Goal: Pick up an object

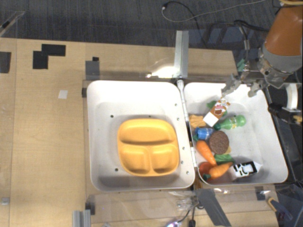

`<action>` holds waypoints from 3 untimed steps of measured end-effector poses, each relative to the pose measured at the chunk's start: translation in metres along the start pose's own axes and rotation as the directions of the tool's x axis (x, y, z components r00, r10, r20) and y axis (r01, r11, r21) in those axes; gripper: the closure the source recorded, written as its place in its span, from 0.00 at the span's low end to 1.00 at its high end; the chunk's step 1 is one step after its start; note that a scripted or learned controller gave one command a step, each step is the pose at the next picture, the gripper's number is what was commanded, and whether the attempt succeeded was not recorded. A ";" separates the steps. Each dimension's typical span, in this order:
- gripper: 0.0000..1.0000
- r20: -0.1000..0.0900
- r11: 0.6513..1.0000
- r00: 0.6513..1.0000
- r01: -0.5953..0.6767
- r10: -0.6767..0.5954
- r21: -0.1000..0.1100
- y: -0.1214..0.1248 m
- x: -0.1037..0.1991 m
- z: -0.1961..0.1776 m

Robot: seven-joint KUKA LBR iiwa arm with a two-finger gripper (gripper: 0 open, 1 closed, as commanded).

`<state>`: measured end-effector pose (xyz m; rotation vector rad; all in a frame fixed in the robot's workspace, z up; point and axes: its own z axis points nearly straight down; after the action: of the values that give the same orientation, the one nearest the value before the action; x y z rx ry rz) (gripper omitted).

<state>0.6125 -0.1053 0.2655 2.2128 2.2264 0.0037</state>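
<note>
My gripper (242,88) hangs over the back of the right bin (265,126), open, its two fingers spread with nothing between them. Just below and left of it lies a small bottle with a red and white label (218,111). Beside that bottle are a green bottle (232,122), a blue piece (204,133), and a tan waffle-like piece (197,121). A brown round patty (219,142), two orange carrots (205,151) (219,170), a red piece (204,167), and a black and white item (244,169) fill the bin's front.
The left bin (102,126) holds a yellow divided tray (148,145). A metal post (182,56) stands behind the wall between the bins. The right bin's far right floor (260,141) is bare.
</note>
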 end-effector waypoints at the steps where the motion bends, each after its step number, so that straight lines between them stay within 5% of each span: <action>1: 0.00 0.009 0.997 0.997 0.073 -0.073 -0.037 0.017 -0.060 0.142; 2: 0.00 0.017 0.992 0.993 0.119 -0.119 -0.040 -0.015 -0.091 0.151; 3: 0.00 0.017 0.977 0.978 0.209 -0.209 -0.041 0.057 -0.057 0.154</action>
<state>0.6705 -0.1622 0.1121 1.9418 2.4158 0.0356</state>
